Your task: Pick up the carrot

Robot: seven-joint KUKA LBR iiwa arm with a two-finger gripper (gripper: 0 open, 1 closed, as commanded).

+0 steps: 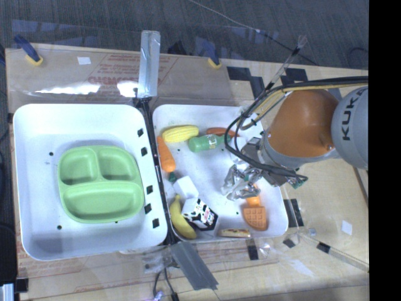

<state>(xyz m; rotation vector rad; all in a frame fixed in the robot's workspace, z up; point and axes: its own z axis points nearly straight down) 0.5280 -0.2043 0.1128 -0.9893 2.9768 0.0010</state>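
Pincer (240, 184) mid right bin (276, 227) | carrot (166, 155) at left wall

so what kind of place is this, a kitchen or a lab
Most likely a robot test bench, not a kitchen: a grey arm with an orange band reaches over two shallow white plastic bins, one holding a green divided plastic plate, the other toy food like a small orange carrot.

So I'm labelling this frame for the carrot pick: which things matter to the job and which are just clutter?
Job:
carrot, along the right bin's left wall
gripper, over the right bin's middle

Lying about:
corn cob
green bottle
banana
waffle
black-and-white cow toy
green divided plate, in the left bin
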